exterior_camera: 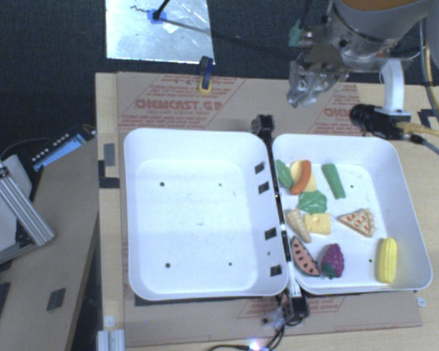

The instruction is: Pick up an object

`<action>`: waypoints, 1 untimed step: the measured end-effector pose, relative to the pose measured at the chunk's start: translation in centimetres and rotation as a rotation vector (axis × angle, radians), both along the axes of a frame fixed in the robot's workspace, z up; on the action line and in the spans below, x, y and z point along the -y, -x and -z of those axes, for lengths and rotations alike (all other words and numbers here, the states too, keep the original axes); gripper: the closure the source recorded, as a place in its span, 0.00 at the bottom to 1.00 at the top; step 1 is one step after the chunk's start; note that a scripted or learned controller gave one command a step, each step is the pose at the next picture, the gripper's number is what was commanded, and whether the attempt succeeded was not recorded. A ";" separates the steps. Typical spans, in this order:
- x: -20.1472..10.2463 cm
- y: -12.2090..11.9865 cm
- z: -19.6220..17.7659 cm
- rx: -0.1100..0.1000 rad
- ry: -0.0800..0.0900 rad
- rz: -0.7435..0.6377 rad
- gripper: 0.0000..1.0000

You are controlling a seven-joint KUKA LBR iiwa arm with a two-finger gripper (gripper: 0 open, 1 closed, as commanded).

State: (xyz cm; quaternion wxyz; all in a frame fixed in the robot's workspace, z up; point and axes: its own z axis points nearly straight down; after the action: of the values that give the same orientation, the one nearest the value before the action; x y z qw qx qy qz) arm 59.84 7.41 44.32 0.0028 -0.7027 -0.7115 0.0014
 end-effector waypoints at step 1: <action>0.5 0.0 -2.3 0.010 0.001 0.008 1.00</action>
State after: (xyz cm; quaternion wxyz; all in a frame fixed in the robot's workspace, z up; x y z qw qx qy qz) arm 59.87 6.91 46.59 -0.0011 -0.7056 -0.7086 -0.0015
